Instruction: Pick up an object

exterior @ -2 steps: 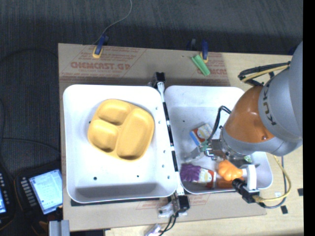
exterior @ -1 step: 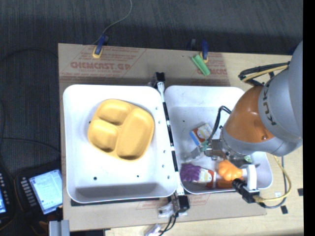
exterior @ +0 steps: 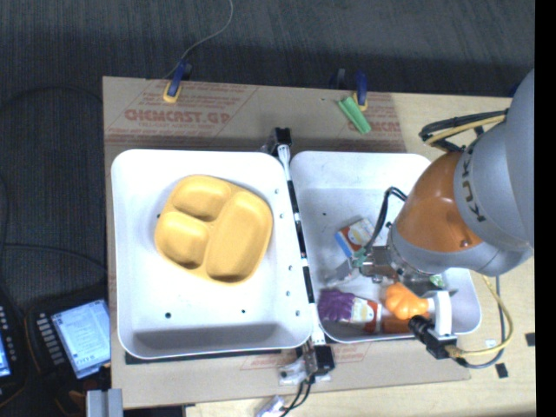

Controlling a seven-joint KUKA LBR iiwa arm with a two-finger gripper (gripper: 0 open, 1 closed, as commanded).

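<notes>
Crowded purple packet (exterior: 345, 306), small orange toy (exterior: 401, 301) and red-and-white carton (exterior: 358, 234) in the right white plastic bin (exterior: 365, 167) could make the jaws (exterior: 375, 266), whose opening I cannot tell, snag two or slip, on a brown cardboard-topped table (exterior: 191, 115) over dark carpet (exterior: 87, 24).

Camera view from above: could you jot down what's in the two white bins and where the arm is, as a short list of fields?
left bin: one large yellow lumpy object, roughly centred
right bin: purple-and-red packet near the front wall, orange object beside it, small red-white-blue packet further back
arm: reaching over the right bin from the right
end effector: low among the right bin's items; finger state unclear
</notes>
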